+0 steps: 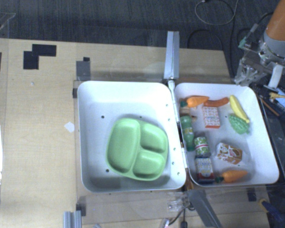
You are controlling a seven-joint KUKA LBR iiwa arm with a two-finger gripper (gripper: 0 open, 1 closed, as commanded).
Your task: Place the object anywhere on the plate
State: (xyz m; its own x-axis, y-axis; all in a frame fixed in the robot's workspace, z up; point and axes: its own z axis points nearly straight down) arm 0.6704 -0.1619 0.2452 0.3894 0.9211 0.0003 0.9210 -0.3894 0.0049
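Camera view, looking down at a slant: two white bins side by side on a pale wood bench (33,127). Left bin (90,108) holds a green divided plate (137,148), three compartments, sitting lower centre of that bin and a bit tilted; nothing on the plate. Right bin (261,141) holds all the small items, none of them on the plate: an orange carrot (195,100) top left, a red-orange sausage-like piece (218,101) just beside it, a small printed box (211,117) below those, a yellow banana (237,108) upper right touching a green leafy piece (238,124), a green bottle (186,127) along the left wall, a can (201,146) below it, another can or jar (204,167) lower still, a brown-and-white packet (229,154) centre right, a second orange carrot (235,175) at the bottom. Arm (280,23) enters at upper right of the frame, orange band visible, the gripper (249,75) hanging above the right bin's top right corner, over the rim and the dark floor, well apart from the plate. Cannot tell its state; nothing seen held. Black cables (218,13) on the dark floor at top.
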